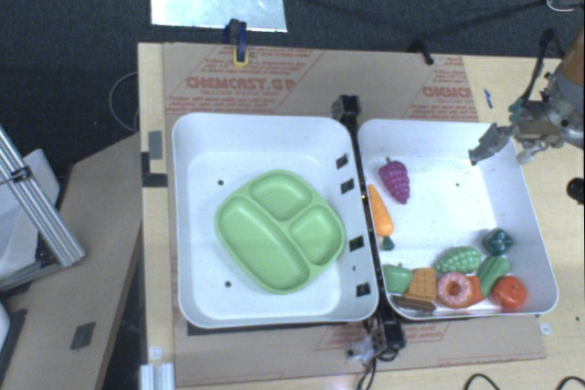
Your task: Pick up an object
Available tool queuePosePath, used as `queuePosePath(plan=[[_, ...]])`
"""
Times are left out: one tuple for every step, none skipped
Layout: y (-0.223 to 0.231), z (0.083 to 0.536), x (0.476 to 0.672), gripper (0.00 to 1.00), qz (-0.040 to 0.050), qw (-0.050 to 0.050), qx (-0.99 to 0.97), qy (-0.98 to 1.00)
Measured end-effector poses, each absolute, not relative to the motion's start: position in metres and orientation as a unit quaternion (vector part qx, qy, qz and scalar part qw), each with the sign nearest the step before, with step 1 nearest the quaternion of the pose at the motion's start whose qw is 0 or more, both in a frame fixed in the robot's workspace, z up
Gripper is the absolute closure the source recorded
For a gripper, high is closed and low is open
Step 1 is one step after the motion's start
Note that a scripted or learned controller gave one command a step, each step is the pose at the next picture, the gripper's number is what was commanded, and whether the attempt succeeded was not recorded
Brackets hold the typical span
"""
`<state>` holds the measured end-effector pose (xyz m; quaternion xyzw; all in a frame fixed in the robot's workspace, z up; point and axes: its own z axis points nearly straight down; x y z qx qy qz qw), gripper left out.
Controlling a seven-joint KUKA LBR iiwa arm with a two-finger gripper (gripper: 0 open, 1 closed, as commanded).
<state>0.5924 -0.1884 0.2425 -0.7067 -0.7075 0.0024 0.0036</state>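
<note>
Your left bin (196, 160) holds one green divided plate (279, 231). Your right bin (535, 224) holds one grape bunch (395, 179), one carrot (379, 210), and a corner heap including one donut (454, 289) and one tomato (510, 290). The gripper (501, 142) hovers over that bin's far right edge, spread, pinching nothing.

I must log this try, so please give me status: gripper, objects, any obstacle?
Gripper above right bin's far right corner, holding nothing visible. Toy food untouched: grapes, carrot, donut. Path unobstructed.
</note>
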Motion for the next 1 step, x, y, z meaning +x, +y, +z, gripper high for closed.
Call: queuePosePath(plan=[[-0.1880,0.2484,0.5947,0.00,-0.0005,-0.001,-0.706,-0.708]])
